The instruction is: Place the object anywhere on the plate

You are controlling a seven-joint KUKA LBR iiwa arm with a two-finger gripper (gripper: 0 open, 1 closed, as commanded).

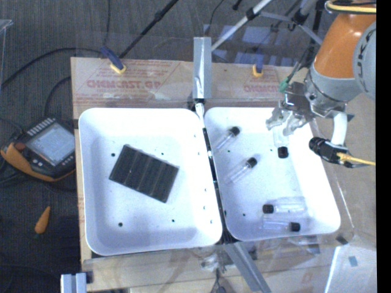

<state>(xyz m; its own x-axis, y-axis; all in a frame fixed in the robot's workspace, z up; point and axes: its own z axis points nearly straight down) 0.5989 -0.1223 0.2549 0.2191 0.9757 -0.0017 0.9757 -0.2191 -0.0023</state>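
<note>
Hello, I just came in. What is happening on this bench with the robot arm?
A grey and orange robot arm reaches in over the right bin, its pincer hanging near the bin's far edge. Several clear tubes with black caps lie scattered in that bin, and one small black cap lies just below the pincer. The dark ridged plate lies in the left bin with nothing on it yet.

I count two white bins [91, 182], one dark ridged plate [144, 173], and five clear black-capped vials [243, 168].
</note>
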